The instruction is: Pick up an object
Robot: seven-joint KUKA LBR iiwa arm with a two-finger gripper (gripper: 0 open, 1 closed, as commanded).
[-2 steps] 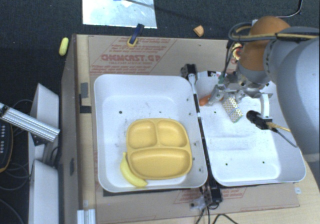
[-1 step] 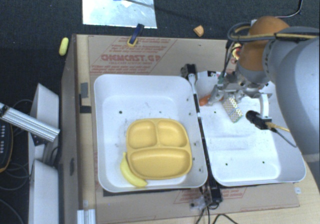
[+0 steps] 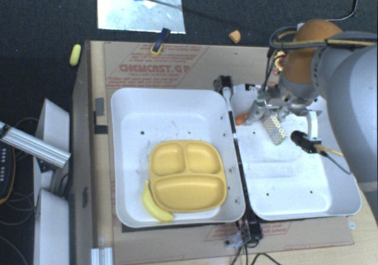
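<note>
claw (image 3: 273, 121) sits low in right bin (image 3: 307, 193), can't tell how it's set; small orange object (image 3: 240, 119) lies just left of it by the divider — centre over it before closing.

I'm looking down from my one fixed camera, mounted above the bench (image 3: 177, 60) and tilted at a slant, so the far edge and the dark floor (image 3: 47, 10) beyond it sit at the top of my picture. It's set back enough that I get both white bins whole, the left bin (image 3: 127, 157) and the right bin (image 3: 295, 193), side by side across the middle. The arm (image 3: 348, 87) comes in from my right, close under the lens and looming large.
</note>
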